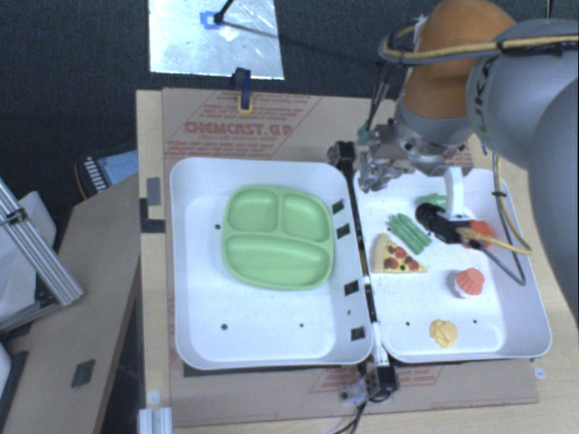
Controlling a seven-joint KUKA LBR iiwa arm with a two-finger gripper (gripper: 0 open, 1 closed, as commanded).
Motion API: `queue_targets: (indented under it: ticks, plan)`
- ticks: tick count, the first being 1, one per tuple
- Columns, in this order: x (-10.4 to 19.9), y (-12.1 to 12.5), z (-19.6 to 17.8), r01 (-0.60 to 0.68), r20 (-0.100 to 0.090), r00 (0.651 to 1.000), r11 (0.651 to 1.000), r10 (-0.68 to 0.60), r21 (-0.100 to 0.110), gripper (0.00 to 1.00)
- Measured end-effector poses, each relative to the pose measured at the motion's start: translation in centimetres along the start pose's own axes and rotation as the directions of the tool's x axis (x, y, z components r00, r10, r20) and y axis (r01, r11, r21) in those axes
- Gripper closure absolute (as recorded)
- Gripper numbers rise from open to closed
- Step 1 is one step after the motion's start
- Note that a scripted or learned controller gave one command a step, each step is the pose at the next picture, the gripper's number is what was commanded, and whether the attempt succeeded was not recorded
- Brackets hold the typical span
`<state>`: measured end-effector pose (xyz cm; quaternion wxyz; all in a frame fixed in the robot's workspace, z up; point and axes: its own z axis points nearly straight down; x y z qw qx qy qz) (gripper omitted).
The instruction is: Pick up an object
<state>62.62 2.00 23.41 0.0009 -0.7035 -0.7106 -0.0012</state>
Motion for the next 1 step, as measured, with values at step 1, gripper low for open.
queue_targets:
  ticks: [1]
  plan:
    - [5.26, -2.31, -0.50, 0.000, 0.001, 1.000, 1.000, 0.000, 0.000, 1.00]
